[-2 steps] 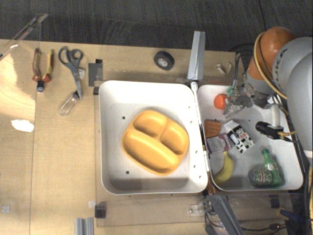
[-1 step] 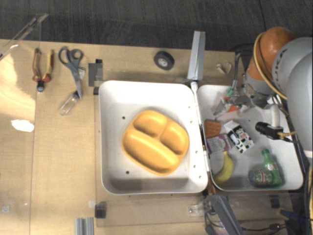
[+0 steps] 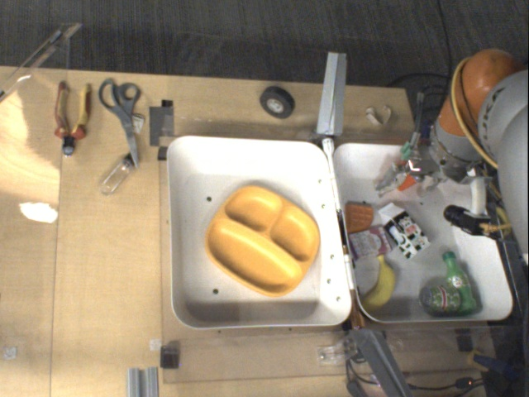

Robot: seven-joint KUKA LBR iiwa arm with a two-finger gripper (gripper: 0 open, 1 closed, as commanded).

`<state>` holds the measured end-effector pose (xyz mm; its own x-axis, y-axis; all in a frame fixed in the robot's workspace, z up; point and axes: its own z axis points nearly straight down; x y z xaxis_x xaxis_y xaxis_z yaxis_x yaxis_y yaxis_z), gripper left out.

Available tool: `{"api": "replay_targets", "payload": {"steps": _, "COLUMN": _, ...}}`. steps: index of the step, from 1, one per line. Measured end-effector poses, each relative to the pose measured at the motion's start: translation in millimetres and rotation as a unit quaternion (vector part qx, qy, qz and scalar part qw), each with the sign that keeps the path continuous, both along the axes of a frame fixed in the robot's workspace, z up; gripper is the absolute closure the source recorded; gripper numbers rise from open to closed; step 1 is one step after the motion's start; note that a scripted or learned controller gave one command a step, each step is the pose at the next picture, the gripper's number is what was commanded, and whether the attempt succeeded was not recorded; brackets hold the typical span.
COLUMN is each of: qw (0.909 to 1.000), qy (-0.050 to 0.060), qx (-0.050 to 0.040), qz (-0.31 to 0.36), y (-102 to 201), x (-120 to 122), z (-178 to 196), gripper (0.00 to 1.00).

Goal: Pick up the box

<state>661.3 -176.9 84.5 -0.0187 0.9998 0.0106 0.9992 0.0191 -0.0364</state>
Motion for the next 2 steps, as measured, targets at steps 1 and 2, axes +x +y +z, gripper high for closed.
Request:
{"api": "replay_targets", "payload": {"steps": 1, "qw": 0.9999, "qy": 0.010, "qx": -0.0033, "qz": 0.000, "y": -5.4, "x": -5.4, "z": 6.2, "gripper": 1.00}}
{"api": "replay_targets", "payload": {"steps": 2, "qw": 1.0000, "qy": 0.002, "qx": -0.0038, "qz": 0.001, "y": -3.7, "x": -1.2, "z": 9.9, "gripper": 0.00}}
